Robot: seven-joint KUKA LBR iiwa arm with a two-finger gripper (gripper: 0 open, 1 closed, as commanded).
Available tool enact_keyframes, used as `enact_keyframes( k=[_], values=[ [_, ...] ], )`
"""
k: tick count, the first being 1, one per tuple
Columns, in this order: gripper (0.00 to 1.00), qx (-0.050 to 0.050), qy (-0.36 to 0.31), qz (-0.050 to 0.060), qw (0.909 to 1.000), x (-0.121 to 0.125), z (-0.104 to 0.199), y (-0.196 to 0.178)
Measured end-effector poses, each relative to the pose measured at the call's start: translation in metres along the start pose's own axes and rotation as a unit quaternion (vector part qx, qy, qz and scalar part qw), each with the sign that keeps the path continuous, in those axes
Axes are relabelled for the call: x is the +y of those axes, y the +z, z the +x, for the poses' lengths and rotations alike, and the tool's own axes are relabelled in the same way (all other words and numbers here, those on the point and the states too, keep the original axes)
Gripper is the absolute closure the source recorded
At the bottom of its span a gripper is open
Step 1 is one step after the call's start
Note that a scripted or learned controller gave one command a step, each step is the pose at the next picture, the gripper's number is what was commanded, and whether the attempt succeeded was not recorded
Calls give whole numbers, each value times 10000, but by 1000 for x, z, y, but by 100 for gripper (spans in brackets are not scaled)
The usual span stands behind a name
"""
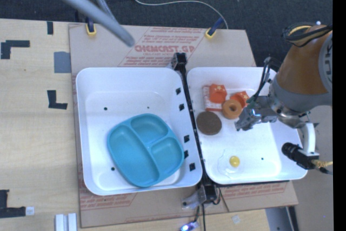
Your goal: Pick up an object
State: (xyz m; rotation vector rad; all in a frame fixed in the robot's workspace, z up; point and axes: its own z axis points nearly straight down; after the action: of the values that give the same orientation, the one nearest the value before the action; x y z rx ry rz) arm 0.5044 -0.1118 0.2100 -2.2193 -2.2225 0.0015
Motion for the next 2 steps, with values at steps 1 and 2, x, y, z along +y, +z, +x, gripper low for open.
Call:
enact_keyframes(
  k=[1, 2],
  values=[
    [100, -1, -1, 2, 10000, 1, 0, -42],
    [100, 7, -25, 25, 10000, 9, 54, -43]
  ],
)
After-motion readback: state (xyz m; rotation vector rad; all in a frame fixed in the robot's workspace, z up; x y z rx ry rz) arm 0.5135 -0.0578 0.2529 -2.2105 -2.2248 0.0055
